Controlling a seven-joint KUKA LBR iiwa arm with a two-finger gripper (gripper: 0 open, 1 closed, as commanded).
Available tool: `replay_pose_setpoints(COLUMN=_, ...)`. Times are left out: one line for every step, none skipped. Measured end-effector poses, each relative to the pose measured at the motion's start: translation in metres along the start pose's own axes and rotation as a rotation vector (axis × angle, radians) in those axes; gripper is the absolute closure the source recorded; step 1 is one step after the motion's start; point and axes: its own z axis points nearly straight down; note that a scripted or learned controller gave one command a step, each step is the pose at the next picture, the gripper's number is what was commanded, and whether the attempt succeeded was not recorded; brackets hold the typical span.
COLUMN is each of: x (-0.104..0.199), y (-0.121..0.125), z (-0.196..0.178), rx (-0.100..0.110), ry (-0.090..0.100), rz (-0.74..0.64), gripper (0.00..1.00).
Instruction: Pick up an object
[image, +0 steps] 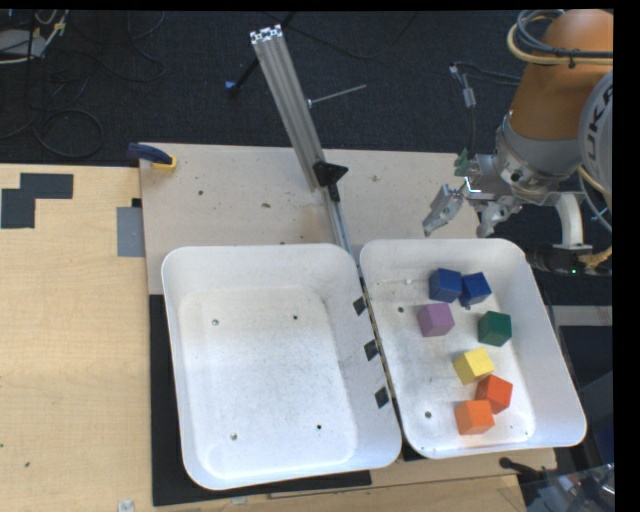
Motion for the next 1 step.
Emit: replay_pose_setpoints(x=0.0001, y=0.0006, z=-0.0032, rx=-0.005, ry=-0.001, rz=-0.002, gripper=0.0)
